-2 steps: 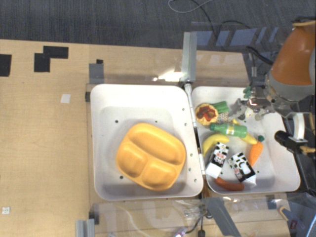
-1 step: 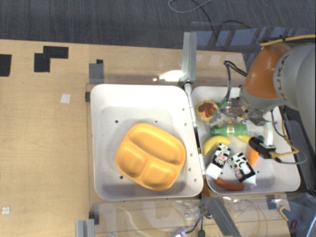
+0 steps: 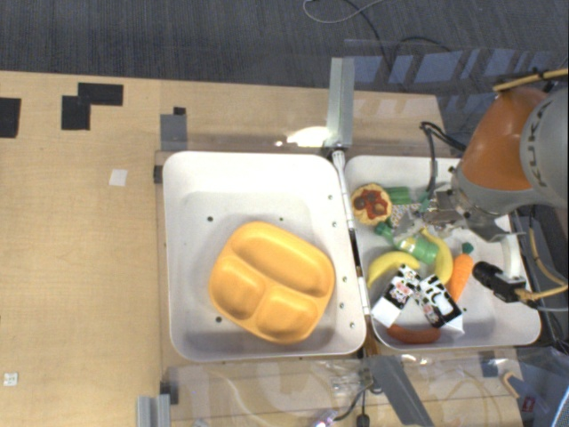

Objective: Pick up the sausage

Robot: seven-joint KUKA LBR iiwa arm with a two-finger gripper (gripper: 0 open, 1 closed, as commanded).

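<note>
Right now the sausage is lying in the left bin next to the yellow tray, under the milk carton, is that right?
Not quite. The camera view shows the sausage in the right bin, at its near edge, partly under the milk carton. The yellow tray sits alone in the left bin.

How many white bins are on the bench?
2. The left bin holds a yellow divided plate; the right bin beside it holds the toy foods, including the sausage.

Arm [image 3: 533, 149]: grey casing with a rounded orange band. Black cable ran along the wrist. End effector [image 3: 437, 210]: dark metal.
</note>
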